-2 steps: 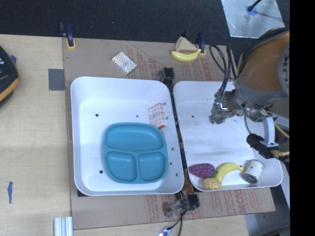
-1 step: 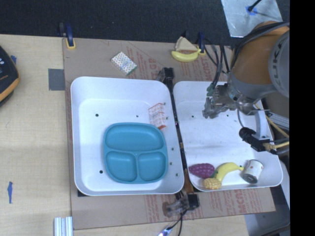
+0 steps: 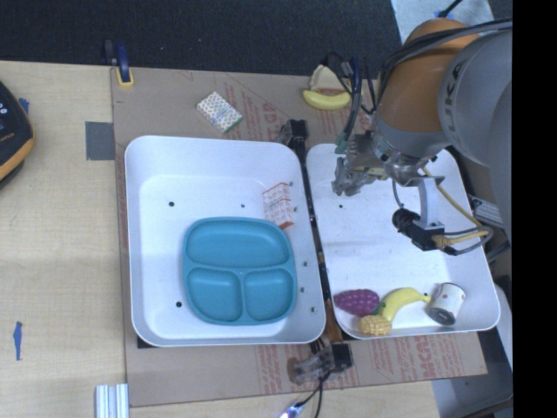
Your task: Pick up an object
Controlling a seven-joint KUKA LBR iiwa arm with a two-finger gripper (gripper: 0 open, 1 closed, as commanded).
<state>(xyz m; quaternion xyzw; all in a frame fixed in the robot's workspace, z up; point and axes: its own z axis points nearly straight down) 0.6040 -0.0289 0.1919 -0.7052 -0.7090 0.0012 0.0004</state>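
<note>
Grey claw (image 3: 346, 181) hangs over your right bin's (image 3: 374, 233) far end, well apart from the banana (image 3: 402, 301); I cannot tell its state.

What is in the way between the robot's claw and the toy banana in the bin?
Nothing visible. The gripper is over the far end of the right bin, the banana lies at the near end, and bare white floor lies between them.
</note>
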